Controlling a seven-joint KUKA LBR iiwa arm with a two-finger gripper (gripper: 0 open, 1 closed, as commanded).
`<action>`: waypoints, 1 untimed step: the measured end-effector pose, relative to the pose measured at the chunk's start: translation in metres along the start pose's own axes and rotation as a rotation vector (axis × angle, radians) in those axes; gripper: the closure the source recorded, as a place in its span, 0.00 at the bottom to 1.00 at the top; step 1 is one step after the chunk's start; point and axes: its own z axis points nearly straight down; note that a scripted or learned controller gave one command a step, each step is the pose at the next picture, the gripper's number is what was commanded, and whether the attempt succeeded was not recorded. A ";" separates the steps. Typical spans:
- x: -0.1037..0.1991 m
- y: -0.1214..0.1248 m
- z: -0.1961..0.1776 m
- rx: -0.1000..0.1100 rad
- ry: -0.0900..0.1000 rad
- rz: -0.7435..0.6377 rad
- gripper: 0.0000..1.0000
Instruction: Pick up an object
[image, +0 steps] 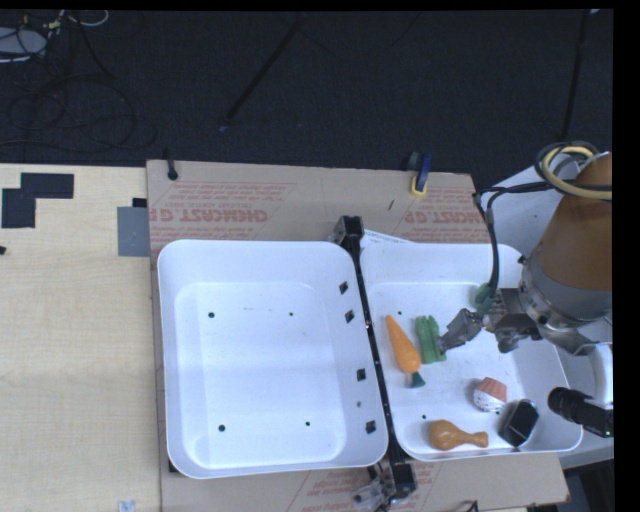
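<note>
Down in the right bin (450, 275), the tool (462, 328) sits just beside the green block (429, 338), but whether it is clenched or released cannot be told. Left of the block lies the orange carrot (402, 343), touching it.

The right-hand bin holds five small things: an orange toy carrot (403, 344) lying slantwise near the divider with its green stub toward the front, and a green ridged piece (430, 339) just beside it on its right, roughly parallel. Nearer the front edge lies a tan drumstick-shaped toy (456, 435), with a small white and reddish object (488, 395) above it and a black block (519, 422) tilted in the front right corner.
</note>
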 end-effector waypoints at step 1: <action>-0.028 -0.011 0.010 0.003 0.000 0.003 0.00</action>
